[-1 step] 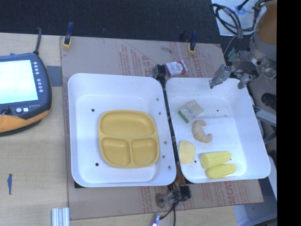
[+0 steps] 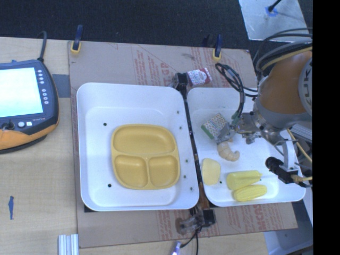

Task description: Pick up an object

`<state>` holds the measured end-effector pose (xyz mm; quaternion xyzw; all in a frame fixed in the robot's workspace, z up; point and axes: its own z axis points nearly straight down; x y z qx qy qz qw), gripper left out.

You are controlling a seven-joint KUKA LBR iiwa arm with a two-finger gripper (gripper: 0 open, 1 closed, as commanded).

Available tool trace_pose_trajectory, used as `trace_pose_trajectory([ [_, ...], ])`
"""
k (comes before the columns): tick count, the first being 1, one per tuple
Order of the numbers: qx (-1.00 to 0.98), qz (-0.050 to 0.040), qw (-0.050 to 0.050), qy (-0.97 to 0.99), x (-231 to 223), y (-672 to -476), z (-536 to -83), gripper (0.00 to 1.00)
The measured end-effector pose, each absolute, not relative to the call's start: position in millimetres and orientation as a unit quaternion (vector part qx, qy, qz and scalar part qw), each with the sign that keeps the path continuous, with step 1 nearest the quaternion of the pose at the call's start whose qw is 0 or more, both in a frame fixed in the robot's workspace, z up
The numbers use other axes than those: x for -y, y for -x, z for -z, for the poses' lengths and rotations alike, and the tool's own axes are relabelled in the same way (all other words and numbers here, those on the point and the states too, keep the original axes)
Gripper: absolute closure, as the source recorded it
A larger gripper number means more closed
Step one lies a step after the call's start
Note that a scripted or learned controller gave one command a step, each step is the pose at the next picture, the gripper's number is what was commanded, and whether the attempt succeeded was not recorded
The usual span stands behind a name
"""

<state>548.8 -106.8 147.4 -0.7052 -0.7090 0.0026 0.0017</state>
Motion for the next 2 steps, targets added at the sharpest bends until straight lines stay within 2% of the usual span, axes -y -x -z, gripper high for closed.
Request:
trace_pose_trajectory([
  [1, 0.709, -0.0024, 0.002, 0.706, 110, -566.2, -91, 0.0],
  [2, 0.71, -0.0018, 0.001, 0.705, 98, -598.1, -92, 0.0],
])
